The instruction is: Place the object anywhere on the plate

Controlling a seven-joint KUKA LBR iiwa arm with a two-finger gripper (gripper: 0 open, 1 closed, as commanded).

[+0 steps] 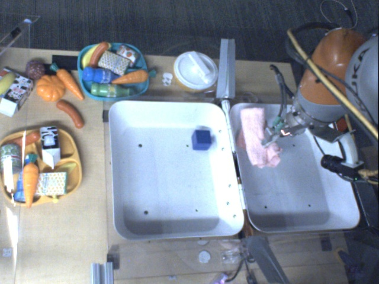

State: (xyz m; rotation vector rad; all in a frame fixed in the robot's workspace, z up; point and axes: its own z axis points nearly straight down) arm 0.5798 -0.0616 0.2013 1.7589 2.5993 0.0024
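Note:
A small blue cube (202, 139) lies in the left white bin (148, 212), near its upper right corner. A crumpled pink cloth (256, 139) lies along the left side of the right white bin (308, 212). My gripper (274, 132) hangs low over the cloth's right edge, at or just above it; whether it touches the cloth I cannot tell. The grey arm with its orange band (334, 46) comes in from the upper right. The blue cube is well apart from the gripper, across the wall between the bins.
A white lidded bowl (196, 70) stands behind the bins. A blue bowl (112, 70) and a yellow plate (74, 158), both full of toy food, sit to the left, with loose toy carrots and a sausage (70, 113) between them.

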